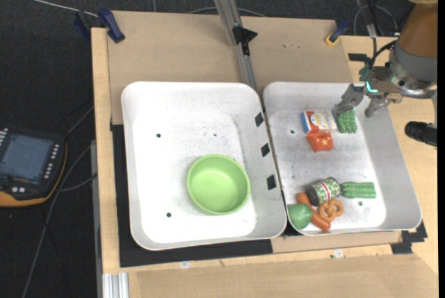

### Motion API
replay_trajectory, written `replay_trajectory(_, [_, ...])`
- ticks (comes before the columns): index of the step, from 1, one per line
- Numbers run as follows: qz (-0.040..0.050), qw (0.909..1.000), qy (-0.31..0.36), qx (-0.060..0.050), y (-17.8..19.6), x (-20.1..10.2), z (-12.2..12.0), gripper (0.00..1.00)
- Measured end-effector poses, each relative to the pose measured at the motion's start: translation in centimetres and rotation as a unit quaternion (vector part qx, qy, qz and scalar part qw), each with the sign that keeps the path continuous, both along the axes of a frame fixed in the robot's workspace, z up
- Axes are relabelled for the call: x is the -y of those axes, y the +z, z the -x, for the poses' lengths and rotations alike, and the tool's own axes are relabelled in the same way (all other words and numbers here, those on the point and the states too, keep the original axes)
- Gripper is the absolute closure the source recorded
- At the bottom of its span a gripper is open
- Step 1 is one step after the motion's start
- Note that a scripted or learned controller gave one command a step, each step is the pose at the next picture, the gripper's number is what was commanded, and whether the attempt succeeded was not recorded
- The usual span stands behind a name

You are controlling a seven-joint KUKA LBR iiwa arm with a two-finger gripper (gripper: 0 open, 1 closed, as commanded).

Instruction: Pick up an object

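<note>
Right bin (389,171), tool (362,104) spread open, above green toy (347,122)

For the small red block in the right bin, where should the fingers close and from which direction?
Probably from straight above, closing across the red block's left and right faces. It sits flat and boxy, with bare bin floor on its left and below it. The white-and-blue packet crowds its top edge, so pinching front to back looks riskier. The gripper is above and to the right.
</note>
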State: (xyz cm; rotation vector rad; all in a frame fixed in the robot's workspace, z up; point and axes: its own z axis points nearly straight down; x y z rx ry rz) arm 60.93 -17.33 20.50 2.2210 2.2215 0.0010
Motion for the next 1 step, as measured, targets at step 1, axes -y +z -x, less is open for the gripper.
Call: replay_trajectory(1, [0.0000, 1.0000, 0.000, 0.000, -0.01, 0.00, 0.00, 0.00])
